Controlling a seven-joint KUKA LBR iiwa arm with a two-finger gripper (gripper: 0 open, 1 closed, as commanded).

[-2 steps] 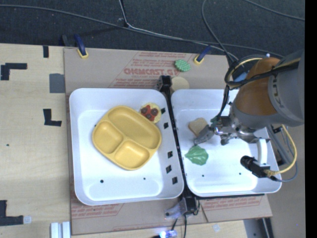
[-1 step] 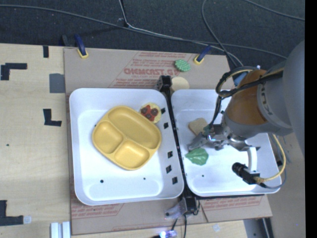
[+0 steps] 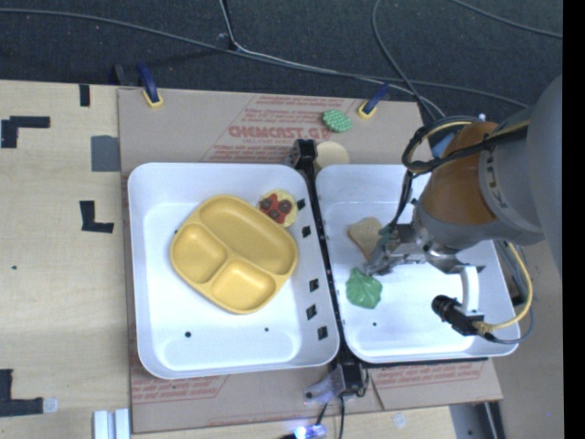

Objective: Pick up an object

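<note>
Cardboard-covered bench bearing two white bins [image 3: 146, 273]. Arm reaching into right bin [image 3: 430, 341] from its right edge, gripper [image 3: 382, 262] lowering near the left wall, probably lining up over green object [image 3: 363, 290] just below. Finger spread: cannot tell. Tan piece [image 3: 364, 233] crowding close behind. Yellow divided tray [image 3: 234, 252] sitting in left bin.

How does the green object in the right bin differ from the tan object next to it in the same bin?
The green object is bright green with a lumpy outline; the tan object is pale beige with a straighter, wedge-like outline. The green object lies nearer the front edge of the right bin; the tan object lies farther back. Both are small, lie on the bin floor close to the central divider, and are next to the gripper.
</note>
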